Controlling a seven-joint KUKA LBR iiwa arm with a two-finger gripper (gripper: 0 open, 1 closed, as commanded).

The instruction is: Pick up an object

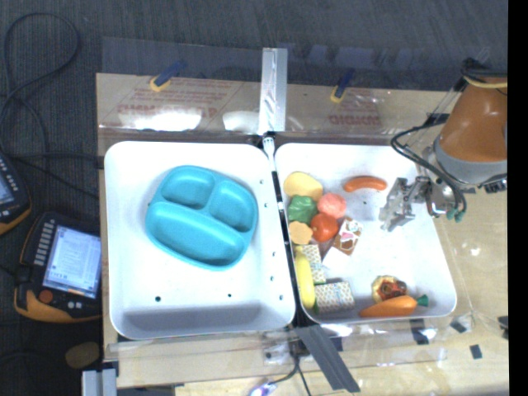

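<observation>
Gripper over the right bin, toward its far right side, hanging from the grey arm with the orange band that reaches in from the right. Fingers apart, nothing between them (empty, as far as can be seen). Just left of it and slightly farther, a sausage lying flat on the bin floor, apart from the fingers. Along the bin's left wall, a crowded cluster: a yellow fruit farthest, a green piece just near of it, a pink ball beside that, a red piece touching the pink ball. Right of the red piece, a small cake slice. Nearer along the same wall, a banana and a patterned block side by side. At the near right corner, a carrot lying lengthwise with a small round item just behind it. In the left bin, a blue divided plate, well apart from everything else. Off the bench to the left, a tablet.
</observation>
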